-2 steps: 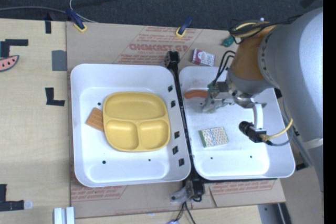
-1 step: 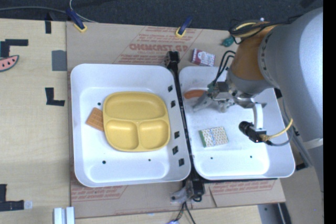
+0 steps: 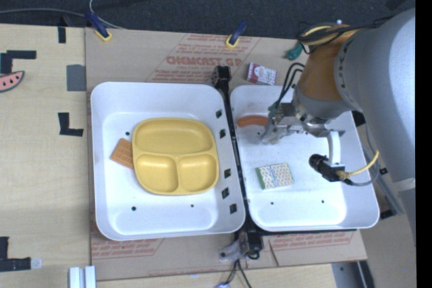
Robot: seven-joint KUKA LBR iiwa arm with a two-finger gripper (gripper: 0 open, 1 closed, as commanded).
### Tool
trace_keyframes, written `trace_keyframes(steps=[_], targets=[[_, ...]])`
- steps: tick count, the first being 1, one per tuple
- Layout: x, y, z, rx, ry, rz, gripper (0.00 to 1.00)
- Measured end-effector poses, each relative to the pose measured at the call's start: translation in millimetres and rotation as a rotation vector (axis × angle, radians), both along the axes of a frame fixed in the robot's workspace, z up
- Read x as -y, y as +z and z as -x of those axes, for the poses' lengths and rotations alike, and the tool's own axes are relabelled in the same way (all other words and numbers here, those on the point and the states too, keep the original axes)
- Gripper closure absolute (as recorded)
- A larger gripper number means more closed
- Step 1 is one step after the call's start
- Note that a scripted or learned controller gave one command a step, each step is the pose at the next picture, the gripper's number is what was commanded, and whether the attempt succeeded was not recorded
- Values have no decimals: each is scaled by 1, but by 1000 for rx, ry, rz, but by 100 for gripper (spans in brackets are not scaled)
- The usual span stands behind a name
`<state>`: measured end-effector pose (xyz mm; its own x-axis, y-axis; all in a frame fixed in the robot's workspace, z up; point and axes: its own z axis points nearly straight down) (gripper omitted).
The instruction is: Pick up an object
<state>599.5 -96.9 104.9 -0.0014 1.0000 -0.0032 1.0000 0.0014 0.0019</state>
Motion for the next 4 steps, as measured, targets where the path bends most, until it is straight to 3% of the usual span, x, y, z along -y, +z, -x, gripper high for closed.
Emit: trace_keyframes(steps=[1,2,3,4], targets=[[0,0,0,0,0,0,0],[-2,-19,12,2,0,-1,0],[-1,-9,12,2,0,1,100],[-1,-9,12,2,0,1,0]])
